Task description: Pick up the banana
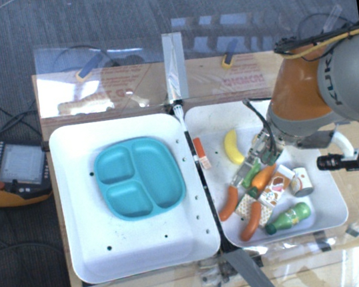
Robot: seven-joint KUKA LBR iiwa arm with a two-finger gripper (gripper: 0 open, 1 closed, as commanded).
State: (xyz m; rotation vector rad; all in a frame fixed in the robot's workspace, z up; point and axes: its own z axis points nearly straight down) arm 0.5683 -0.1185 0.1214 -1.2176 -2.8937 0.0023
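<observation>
The yellow banana (233,146) lies in the right bin (326,217), near its upper left part, just right of the divider. My gripper (249,167) hangs low over the bin, just below and to the right of the banana, over the pile of toy food. I see nothing of the banana in the gripper. The grey arm with its orange band (297,97) comes in from the right, above the bin's far right corner.
Under and beside the gripper lie a carrot (263,177), two orange sausages (227,203), a small carton (274,189), a can (300,182) and a green bottle (288,217). A teal divided plate (138,178) sits in the left bin (89,255). A device (14,172) rests on the floor at left.
</observation>
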